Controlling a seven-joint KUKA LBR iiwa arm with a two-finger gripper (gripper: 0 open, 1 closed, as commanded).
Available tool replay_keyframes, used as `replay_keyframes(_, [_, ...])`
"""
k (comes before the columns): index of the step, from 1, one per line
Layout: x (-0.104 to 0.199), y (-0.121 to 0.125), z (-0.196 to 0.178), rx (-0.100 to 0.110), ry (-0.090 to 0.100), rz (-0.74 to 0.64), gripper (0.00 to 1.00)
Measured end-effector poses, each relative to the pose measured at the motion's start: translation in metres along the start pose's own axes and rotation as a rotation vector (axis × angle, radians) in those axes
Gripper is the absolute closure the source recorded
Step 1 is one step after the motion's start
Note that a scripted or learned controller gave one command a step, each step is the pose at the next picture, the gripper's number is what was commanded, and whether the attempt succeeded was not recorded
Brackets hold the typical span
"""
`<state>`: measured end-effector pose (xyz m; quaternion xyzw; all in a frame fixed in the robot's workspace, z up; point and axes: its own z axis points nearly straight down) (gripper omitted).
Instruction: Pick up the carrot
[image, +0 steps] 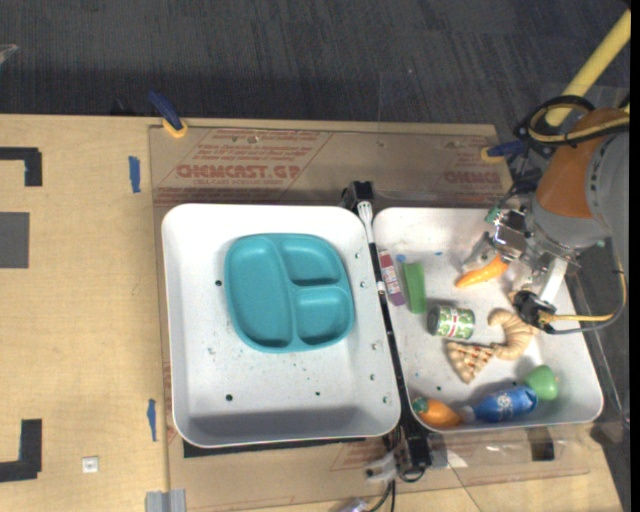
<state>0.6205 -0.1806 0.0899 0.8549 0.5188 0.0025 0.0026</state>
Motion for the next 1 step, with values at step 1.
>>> replay_keyframes(1, [-0.0002, 0.002, -0.0125, -0.005, -0.003, -0.002, 1.0])
